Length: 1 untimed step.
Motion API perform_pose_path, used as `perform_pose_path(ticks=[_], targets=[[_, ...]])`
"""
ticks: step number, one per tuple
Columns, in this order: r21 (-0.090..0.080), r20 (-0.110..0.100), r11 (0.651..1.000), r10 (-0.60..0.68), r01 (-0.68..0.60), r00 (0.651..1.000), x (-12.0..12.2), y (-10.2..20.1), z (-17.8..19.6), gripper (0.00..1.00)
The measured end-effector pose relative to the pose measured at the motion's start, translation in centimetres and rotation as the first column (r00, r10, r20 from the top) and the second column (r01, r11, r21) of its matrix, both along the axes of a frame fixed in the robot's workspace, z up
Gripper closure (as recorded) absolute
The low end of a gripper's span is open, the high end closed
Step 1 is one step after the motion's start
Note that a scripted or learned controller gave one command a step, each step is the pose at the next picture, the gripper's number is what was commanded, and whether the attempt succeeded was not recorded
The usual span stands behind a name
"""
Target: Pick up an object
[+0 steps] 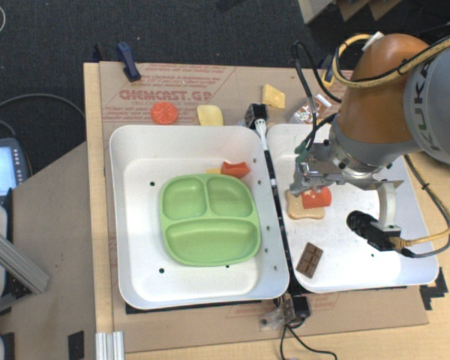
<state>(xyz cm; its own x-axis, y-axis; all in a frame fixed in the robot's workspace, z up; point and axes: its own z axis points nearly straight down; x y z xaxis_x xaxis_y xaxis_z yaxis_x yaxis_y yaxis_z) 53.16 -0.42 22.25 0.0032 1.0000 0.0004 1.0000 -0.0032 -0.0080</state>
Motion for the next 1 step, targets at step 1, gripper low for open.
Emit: perform_pose_path(ticks=[1], targets=[[-0.001,0.005,1.0,-0.002,0.002,1.0,0.59,-7.25,-1.01,1.0]])
